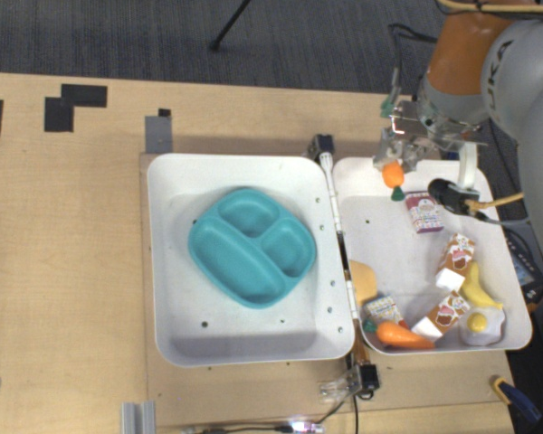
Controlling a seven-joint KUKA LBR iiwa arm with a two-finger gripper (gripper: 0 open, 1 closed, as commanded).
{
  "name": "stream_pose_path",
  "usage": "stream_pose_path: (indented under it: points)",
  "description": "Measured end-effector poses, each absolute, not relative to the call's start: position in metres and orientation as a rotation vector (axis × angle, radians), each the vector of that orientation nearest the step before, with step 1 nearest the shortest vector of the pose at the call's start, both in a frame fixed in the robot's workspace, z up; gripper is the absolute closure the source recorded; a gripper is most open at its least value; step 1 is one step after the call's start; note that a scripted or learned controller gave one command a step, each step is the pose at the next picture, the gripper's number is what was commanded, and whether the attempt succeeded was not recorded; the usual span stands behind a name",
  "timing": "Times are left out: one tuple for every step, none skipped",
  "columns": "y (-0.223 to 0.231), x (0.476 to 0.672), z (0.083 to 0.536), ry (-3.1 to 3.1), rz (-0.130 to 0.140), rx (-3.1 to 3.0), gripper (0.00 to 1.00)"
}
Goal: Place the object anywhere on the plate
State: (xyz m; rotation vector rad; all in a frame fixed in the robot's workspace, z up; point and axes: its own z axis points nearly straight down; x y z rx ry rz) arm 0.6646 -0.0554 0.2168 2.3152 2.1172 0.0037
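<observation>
A teal plate (252, 245) with three compartments lies in the left white bin (176, 333). My gripper (395, 158) hangs over the far left corner of the right bin (516, 333). It is shut on a small orange toy carrot (394, 175), whose green tip points down. The carrot hangs just above the bin floor, well to the right of the plate.
The right bin holds a purple-and-white carton (424, 212), a brown bottle (459, 251), a banana (478, 287), a larger carrot (404, 334), a white cube (450, 279) and a tan disc (362, 280). A ridge (337, 233) divides the bins.
</observation>
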Motion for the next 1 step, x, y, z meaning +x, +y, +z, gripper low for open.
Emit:
stream_pose_path:
  points:
    - [0.0156, 0.6200, 0.1887, 1.848, 0.001, 2.546, 1.00]
